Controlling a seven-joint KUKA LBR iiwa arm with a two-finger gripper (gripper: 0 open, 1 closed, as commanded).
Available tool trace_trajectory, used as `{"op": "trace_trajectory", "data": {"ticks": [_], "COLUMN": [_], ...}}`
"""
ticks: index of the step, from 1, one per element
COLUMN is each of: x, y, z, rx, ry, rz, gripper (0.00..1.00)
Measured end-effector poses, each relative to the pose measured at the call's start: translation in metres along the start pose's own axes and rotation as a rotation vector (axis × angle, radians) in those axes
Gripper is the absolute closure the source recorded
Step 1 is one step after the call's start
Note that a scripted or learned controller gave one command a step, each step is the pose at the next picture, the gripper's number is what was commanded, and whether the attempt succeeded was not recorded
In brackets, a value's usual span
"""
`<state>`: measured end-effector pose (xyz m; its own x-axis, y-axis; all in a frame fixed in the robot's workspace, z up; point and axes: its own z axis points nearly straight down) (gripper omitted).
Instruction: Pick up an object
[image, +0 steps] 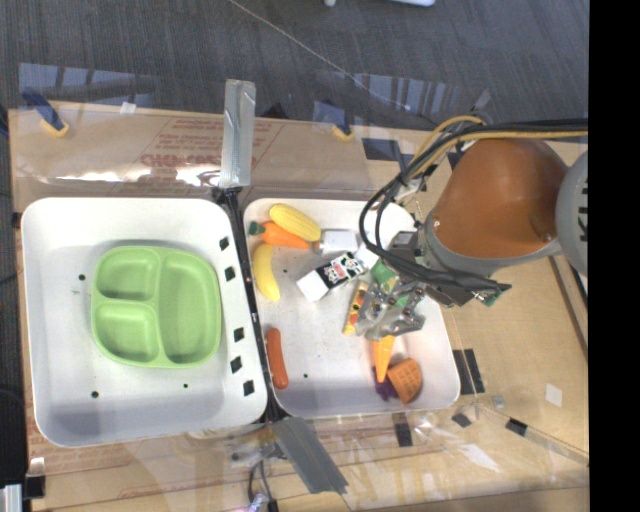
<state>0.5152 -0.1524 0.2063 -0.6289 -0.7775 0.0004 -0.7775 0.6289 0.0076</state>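
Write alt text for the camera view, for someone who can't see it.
A grey arm with an orange band reaches from the right, its gripper low over the right bin among toy foods: corn, carrot, banana, sausage. The left bin holds a green divided plate.

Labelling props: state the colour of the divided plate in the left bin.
Light green, clearest in the camera view: divided plate.

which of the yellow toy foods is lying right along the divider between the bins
The banana, lying lengthwise beside the divider wall. The corn is further up at the right bin's top edge, angled across with an orange carrot just under it.
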Motion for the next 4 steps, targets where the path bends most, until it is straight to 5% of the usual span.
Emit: {"op": "trace_trajectory", "data": {"ticks": [1, 2, 3, 4], "x": [-0.067, -0.079, -0.079, -0.048], "y": [0.012, -0.060, -0.060, -0.041], "z": [-0.023, -0.038, -0.037, 0.114], "rx": [0.009, 0.010, 0.009, 0.009], "ry": [-0.005, -0.003, -0.002, -0.002], "rz": [0.196, -0.158, -0.158, -0.425], "gripper": [1.00, 1.00, 0.00, 0.00]}}
